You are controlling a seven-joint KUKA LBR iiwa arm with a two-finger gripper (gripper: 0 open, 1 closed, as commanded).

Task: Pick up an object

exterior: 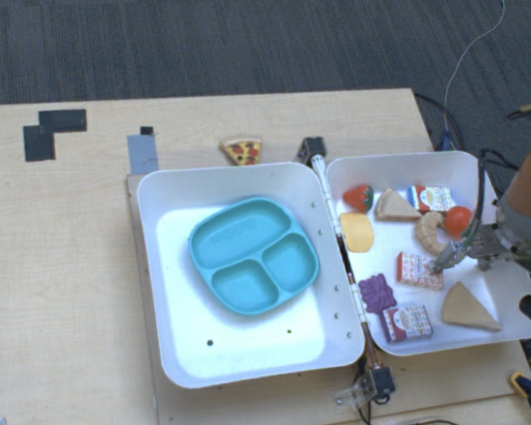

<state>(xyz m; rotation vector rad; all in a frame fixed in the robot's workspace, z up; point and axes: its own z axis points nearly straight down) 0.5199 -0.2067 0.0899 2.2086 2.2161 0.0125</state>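
From my remote station I look down on a pale wooden surface (59,301) bearing two shallow white bins side by side. Nearest me, at the right bin's (446,341) six o'clock edge, lie a small printed food packet (408,321) and a tan cheese wedge (467,309). Just beyond sit a purple grape bunch (377,291) and a red-patterned packet (419,271). My claw (464,251) hangs at three o'clock in this bin, close above the toys beside a round bread roll (430,231) and a red tomato (459,220); I cannot tell whether its fingers are apart or together. Farther back are a yellow piece (357,232), a strawberry (358,197), a sandwich wedge (395,206) and a white carton (432,198). The left bin (181,355) holds a blue divided plate (253,254). Beyond, at twelve o'clock on the surface, lies a pizza slice (241,150).
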